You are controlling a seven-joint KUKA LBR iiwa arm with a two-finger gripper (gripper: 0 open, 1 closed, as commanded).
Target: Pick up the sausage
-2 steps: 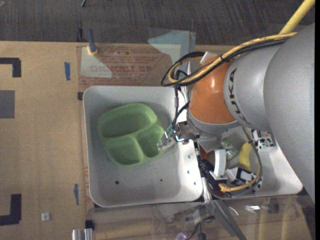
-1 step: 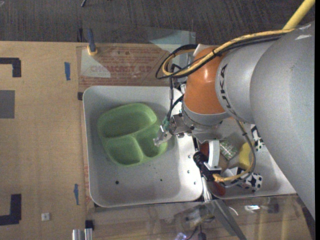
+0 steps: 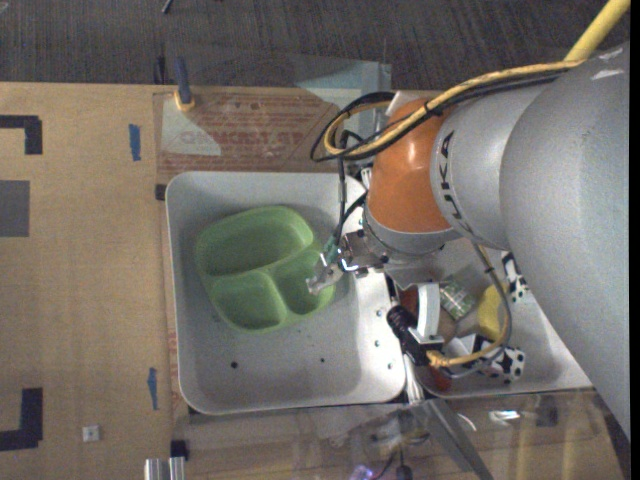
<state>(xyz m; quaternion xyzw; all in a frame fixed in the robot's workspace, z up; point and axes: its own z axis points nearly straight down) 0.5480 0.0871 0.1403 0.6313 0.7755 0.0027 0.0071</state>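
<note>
Grey arm (image 3: 560,168) with orange band, gripper (image 3: 325,273) at green divided tray's (image 3: 255,263) right rim, finger spread indiscernible, left white bin (image 3: 270,378).

A single fixed camera looks down at a slant from above the bench (image 3: 80,268), taking in both white bins (image 3: 190,358), the arm (image 3: 560,168) entering from the right.
</note>
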